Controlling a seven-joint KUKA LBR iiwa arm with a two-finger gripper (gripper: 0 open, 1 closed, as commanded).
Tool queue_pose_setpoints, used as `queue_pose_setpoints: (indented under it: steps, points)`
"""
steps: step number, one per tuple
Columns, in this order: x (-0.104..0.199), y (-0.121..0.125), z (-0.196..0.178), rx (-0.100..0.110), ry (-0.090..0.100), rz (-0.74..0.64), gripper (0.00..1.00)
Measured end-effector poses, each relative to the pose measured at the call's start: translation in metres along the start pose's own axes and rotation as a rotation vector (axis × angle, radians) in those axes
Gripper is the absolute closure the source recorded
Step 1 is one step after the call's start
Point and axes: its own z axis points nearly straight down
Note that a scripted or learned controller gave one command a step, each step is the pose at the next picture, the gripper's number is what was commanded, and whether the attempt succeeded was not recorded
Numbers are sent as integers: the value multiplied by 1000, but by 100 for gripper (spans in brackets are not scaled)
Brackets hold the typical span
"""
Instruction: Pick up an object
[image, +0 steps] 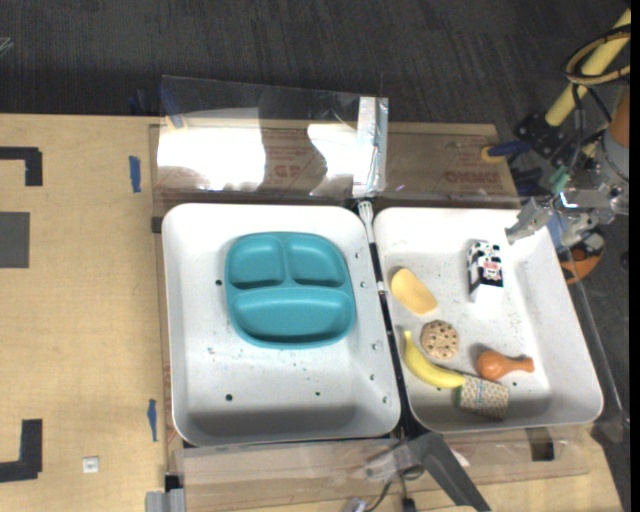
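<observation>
Bins (190, 330) (white, side by side) sit on tan bench (70, 330).

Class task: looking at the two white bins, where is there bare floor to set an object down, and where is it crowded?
Free: left bin floor in front of the teal plate. Crowded: right bin front, around the banana, cookie and drumstick.
</observation>
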Motion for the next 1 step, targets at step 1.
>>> queue_pose_setpoints:
  steps: [1]
  points:
    - [43, 32, 121, -11, -2, 19, 0]
